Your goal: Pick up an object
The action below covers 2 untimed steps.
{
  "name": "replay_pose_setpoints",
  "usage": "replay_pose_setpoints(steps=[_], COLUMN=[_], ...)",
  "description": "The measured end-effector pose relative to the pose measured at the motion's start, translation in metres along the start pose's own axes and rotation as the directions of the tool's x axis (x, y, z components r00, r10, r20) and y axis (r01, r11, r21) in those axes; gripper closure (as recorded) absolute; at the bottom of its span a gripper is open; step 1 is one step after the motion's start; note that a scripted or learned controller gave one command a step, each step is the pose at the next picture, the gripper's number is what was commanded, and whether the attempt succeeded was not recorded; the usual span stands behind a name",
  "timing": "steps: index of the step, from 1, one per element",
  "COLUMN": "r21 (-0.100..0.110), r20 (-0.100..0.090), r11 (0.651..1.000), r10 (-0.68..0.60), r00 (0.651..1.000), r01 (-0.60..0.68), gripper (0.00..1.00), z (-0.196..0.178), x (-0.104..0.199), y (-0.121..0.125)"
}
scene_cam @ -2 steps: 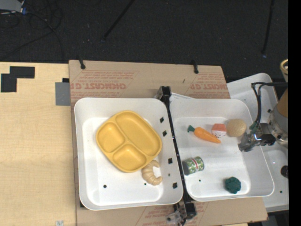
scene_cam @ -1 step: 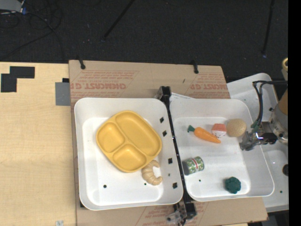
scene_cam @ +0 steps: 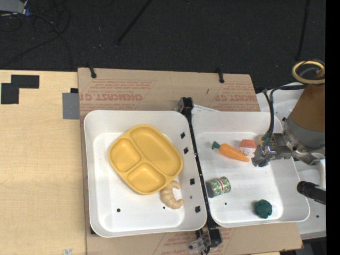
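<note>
In the right bin (scene_cam: 241,203) lie an orange toy carrot (scene_cam: 232,152) with a green top, a small white and red object (scene_cam: 247,145), a green can (scene_cam: 218,186) on its side and a dark teal lump (scene_cam: 262,208). The left bin (scene_cam: 101,206) bears a yellow divided plate (scene_cam: 145,158) and a beige croissant-shaped toy (scene_cam: 171,195). My gripper (scene_cam: 262,156) hangs low over the right bin's right side, just right of the carrot's tip and the white and red object. Nothing shows between its tips.
The arm's grey and orange wrist (scene_cam: 309,113) reaches in above the right bin's right rim. A black divider (scene_cam: 192,163) runs between the bins. Cardboard (scene_cam: 159,92) lies behind them, and a wooden benchtop (scene_cam: 37,169) stretches to the left.
</note>
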<state>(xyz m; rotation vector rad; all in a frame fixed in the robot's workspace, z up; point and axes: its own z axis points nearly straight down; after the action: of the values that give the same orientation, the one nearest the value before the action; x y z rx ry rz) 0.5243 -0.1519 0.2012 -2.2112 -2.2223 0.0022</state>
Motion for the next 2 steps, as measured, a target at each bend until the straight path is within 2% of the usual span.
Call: replay_pose_setpoints(steps=[2], r21=[-0.002], r20=[0.002], r11=[1.000], r10=[0.000], r00=[1.000], r01=[0.000], gripper=[1.00], z=[0.003], x=[0.097], y=[0.036])
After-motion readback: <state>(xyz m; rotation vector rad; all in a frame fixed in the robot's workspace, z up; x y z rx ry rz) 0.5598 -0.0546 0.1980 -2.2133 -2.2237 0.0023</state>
